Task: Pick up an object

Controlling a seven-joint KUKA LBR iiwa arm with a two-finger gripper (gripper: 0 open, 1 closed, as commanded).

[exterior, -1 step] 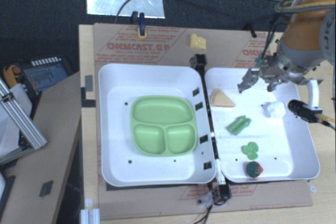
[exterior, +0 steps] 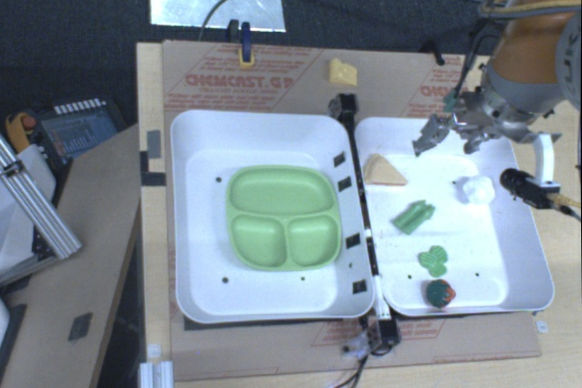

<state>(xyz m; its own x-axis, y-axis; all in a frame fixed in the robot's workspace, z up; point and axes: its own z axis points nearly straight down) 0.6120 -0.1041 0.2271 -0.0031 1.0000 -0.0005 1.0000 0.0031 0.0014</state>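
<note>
Nearby, tan wedge-shaped piece [exterior: 386,170] lying flat

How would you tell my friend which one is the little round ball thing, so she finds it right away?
Look in the right white bin, the one without the green divided tray. Go to its near edge, closest to the camera, just below the bumpy green piece. The ball is the one round thing there, dark green with an orange-red patch.
</note>
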